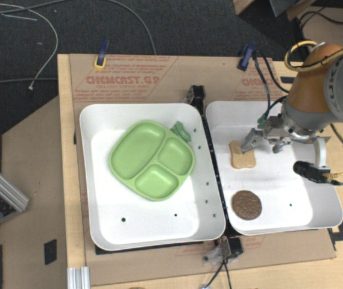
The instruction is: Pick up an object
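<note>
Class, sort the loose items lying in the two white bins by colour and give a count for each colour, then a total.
Green: 2, the divided plate and the small green piece at its edge.
Tan: 1, the toast-shaped piece.
Brown: 1, the round patty.
Total: 4

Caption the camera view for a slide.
End effector poised over tan toast piece in right bin; brown patty nearby, green divided plate in left bin.

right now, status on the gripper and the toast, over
Gripper low in right bin, fingers open. Toast flat, just under the fingertips, not held. Brown disc nearer the front, apart. Nothing in the way.
</note>
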Motion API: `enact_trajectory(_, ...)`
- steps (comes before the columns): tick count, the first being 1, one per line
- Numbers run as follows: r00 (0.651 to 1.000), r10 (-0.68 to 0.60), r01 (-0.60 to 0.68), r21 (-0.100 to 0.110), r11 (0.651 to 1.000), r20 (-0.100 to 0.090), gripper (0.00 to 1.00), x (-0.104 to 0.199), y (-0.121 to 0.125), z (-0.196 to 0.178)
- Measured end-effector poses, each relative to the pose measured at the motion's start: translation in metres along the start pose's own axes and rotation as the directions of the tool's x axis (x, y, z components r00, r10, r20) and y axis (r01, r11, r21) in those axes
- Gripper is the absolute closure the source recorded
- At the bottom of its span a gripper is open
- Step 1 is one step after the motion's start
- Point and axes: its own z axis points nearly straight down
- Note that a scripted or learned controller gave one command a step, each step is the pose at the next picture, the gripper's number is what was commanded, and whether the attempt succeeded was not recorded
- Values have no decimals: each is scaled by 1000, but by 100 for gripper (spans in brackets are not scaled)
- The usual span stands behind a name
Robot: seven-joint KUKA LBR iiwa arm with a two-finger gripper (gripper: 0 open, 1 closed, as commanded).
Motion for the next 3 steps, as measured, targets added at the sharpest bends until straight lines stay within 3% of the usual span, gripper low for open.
enact_trajectory(1,1000,0,0,-10,1000,2,100,-1,3,-16)
enact_trajectory(3,1000,-1,1,-19,1000,6,100,5,1,-141)
